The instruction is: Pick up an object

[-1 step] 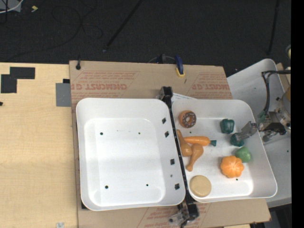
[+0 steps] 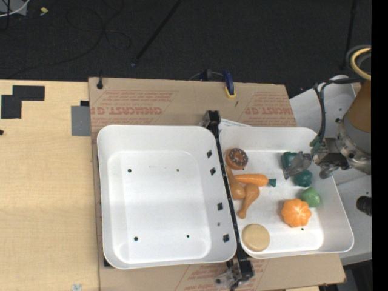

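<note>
Gripper [image 2: 301, 162]: down over the far right part of the right bin, and whether it is spread or pressed together I cannot tell from this slant.
Arm [image 2: 354, 135]: comes in from the right edge, wrist low above the right bin's rim.
Teal object [image 2: 302, 177]: right under the gripper, touching or just below it; no clear sight of it being pinched.
Green object [image 2: 311, 196]: just beyond the teal one, nearer the camera than the gripper.
Orange pumpkin-like ball [image 2: 296, 213]: further toward the camera from the gripper, beside the green object.
Carrot [image 2: 251, 179]: to the gripper's left, lying flat across the bin floor.
Drumstick-shaped piece [image 2: 244, 196]: left of the gripper, touching the carrot from the near side.
Brown round piece [image 2: 236, 157]: left of the gripper, near the divider between the bins.
Cream disc [image 2: 256, 237]: well apart from the gripper, at the near left corner.
Right bin [image 2: 339, 238]: carries all these things.
Left bin [image 2: 157, 193]: well left of the gripper.
Desk [image 2: 42, 193]: pale wood, further left.
</note>
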Motion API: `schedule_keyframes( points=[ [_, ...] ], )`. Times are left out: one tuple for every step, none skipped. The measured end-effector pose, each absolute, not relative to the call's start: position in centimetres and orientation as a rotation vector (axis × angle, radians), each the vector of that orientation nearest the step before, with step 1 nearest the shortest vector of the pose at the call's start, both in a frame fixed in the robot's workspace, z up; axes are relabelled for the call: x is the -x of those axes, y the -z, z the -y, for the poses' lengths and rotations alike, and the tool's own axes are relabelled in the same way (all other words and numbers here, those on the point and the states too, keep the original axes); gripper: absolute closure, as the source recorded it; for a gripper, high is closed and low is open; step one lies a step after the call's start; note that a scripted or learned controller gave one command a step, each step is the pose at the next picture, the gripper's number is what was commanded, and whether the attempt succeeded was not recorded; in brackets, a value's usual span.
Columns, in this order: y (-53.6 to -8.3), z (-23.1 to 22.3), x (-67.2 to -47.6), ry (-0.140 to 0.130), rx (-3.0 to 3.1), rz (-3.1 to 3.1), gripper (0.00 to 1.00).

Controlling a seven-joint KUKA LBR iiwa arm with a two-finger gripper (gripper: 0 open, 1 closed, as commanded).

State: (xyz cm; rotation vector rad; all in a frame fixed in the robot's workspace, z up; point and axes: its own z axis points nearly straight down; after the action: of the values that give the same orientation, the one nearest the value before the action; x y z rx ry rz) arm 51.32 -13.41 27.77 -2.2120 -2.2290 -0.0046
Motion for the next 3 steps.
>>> schedule_keyframes(
  points=[
    [-28.0, 4.5, -51.0, -0.001, 2.208, 2.228, 0.0],
    [-20.0, 3.2, -54.8, -0.007, 2.213, 2.222, 0.0],
    [-18.7, -0.9, -62.3, 0.002, 2.217, 2.227, 0.0]
  ],
)
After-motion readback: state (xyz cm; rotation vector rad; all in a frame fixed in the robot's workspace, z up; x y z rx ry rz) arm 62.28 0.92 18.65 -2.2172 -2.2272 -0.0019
